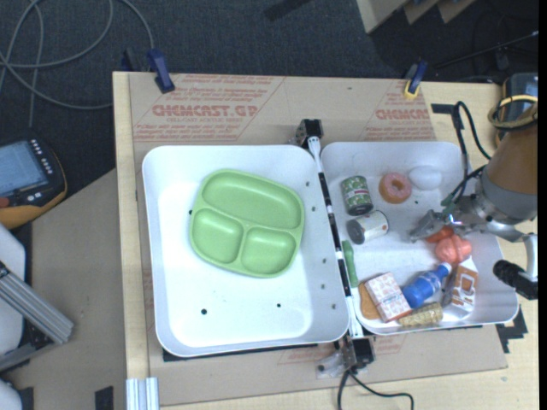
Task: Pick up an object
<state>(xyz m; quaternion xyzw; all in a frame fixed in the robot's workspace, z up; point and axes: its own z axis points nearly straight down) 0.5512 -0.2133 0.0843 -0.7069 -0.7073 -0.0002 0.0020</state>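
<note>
One orange lumpy object (450, 248) | hand (430, 226) just beside it

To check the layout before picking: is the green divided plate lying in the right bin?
No, the green divided plate lies in the left bin, while the right bin holds the small items.

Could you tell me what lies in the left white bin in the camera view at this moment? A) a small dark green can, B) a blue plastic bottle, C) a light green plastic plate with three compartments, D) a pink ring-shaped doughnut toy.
C: the light green plastic plate with three compartments lies in the left white bin, while the doughnut toy, bottle and can lie in the right white bin.
</note>
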